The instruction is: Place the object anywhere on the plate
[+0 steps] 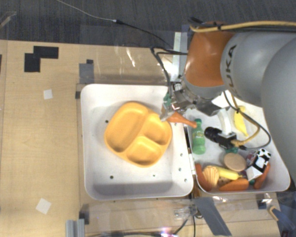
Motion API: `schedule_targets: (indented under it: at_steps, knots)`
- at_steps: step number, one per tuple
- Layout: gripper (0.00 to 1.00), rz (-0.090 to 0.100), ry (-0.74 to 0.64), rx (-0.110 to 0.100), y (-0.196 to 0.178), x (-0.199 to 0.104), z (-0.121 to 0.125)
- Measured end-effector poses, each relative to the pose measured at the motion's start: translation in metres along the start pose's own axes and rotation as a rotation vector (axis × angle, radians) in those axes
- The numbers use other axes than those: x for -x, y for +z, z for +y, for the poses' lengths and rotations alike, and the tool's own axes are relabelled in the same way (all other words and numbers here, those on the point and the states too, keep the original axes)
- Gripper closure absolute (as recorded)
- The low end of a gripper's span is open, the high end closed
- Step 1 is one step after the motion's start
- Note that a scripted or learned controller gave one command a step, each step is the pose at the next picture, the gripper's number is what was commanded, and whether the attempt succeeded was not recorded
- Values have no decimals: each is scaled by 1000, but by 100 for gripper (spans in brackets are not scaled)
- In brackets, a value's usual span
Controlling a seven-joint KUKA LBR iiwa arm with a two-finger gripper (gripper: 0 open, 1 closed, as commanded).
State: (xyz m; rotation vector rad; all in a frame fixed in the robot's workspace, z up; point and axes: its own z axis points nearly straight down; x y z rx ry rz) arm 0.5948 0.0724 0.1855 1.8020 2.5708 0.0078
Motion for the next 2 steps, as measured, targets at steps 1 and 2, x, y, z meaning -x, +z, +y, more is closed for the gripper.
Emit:
schedule_targets:
  at_steps: [1,2]
  knots:
    - [0,-2,5,0,0,3,-1]
    - [0,-3,-481,4,-57,-42,-11]
